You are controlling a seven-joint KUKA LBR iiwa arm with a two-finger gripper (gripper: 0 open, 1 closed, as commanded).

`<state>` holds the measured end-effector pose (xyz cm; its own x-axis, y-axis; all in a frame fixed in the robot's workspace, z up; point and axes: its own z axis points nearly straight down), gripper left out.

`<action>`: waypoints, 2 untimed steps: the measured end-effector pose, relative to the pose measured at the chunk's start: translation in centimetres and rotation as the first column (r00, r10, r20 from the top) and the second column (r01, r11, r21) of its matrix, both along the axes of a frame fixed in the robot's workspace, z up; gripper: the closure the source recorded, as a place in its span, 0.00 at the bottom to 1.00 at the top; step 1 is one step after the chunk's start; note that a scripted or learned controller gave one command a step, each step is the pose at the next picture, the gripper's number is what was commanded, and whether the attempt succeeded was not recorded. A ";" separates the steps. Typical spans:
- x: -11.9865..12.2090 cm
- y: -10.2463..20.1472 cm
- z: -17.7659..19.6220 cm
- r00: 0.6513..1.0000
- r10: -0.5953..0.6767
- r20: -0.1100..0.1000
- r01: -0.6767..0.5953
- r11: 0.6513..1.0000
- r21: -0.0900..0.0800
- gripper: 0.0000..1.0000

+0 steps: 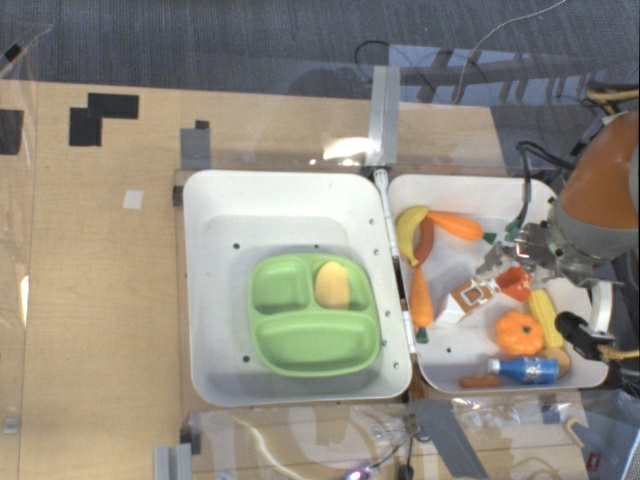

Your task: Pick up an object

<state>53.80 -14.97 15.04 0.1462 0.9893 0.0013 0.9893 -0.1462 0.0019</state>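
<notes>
Blue bottle (527,370) hugs right bin (470,190) front wall; gripper (505,253) mid-bin among food.

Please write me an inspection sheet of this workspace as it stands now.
Surface: wooden bench bearing left bin and right bin.
Job's things: right bin holds banana, two carrots, orange fruit, corn, blue bottle.
Clutter: green divided plate with yellow fruit in left bin.
Grippers: tool low over right bin.
Cables: black cable behind bench.
Surroundings: grey carpet.
</notes>
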 end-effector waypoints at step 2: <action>12.6 3.1 -6.4 0.997 0.071 -0.026 -0.071 0.997 0.000 0.00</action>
